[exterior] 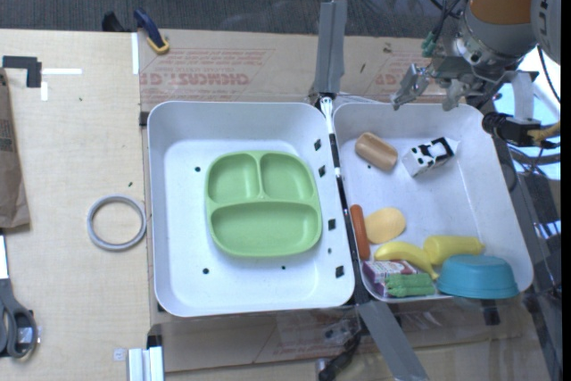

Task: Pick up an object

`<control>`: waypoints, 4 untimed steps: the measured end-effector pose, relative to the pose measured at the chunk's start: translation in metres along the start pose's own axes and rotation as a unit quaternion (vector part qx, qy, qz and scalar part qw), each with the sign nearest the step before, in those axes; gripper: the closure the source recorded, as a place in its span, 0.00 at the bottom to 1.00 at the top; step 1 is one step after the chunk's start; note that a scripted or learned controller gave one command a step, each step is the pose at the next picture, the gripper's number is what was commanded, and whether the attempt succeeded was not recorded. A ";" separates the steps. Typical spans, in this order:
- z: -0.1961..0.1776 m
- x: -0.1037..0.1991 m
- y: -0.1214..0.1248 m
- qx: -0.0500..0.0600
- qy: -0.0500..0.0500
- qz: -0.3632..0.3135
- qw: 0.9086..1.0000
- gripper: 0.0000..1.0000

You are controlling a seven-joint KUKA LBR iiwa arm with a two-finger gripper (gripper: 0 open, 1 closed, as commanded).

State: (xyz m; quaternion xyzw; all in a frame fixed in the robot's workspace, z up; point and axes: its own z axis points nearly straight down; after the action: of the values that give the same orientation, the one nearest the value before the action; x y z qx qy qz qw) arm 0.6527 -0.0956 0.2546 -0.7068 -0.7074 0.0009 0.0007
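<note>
Your pick candidates all lie in the right white bin [500, 183]. Use the small black-and-white cow toy [429, 156] near its far wall as your landmark. Just left of the cow lies a tan bread-roll-shaped piece [376, 151]. Nearer the camera from the cow sits a round yellow-orange piece [386, 224], with a slim red sausage-shaped piece [359, 227] beside it along the bin's left wall. Further toward the camera you find a yellow banana [406, 255], a second yellow piece [455, 246], a blue plastic bowl [477, 277] turned rim down, and a green item on a purple-edged packet [403, 285] in the near corner.

The two-finger gripper [434, 85] hangs beyond the cow, over the bin's far rim, fingers spread apart with nothing between them.

Well left of the cow, the left white bin [169, 192] holds a green divided plastic plate [263, 203]. Further left, a grey tape ring [117, 221] lies on the bench.
</note>
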 end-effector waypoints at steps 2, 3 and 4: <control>0.146 -0.002 0.006 -0.001 0.000 -0.128 0.992 0.00; 0.162 -0.004 -0.010 -0.001 0.000 -0.155 0.988 0.00; 0.154 -0.006 -0.011 -0.001 0.000 -0.153 0.988 1.00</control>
State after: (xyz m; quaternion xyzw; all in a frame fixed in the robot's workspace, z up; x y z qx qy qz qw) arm 0.6418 -0.1020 0.1011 -0.5906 -0.8070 0.0005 0.0002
